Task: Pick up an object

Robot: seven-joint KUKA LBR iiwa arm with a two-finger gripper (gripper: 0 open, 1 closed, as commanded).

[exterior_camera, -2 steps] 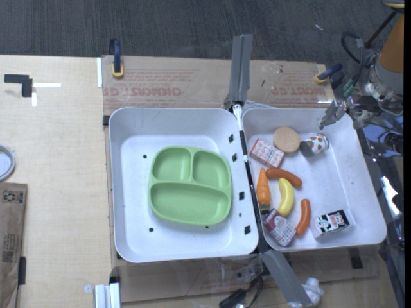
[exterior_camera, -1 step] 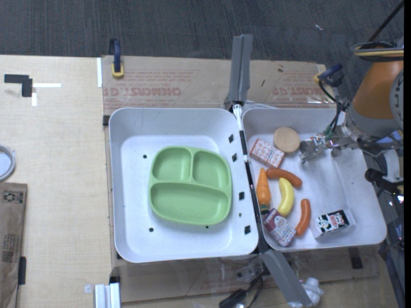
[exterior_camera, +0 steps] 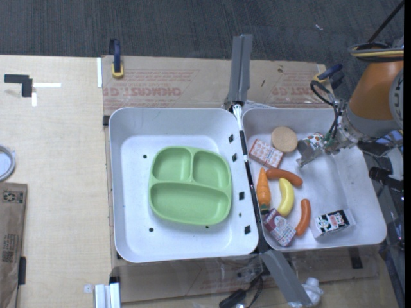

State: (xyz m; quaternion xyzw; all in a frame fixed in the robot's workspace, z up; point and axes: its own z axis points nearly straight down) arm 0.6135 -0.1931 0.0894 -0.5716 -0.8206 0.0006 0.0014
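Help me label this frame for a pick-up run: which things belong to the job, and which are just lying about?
Job:
end effector
right bin
banana
carrot
two sausages
round cookie
milk carton

Lying about:
left bin
green divided plate
blue-and-yellow clamp

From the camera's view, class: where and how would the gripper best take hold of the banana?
Grip the banana across its narrow middle, coming straight down from above. It lies flat, its long axis nearly up-down in view; carrot and sausages leave gaps on both sides.
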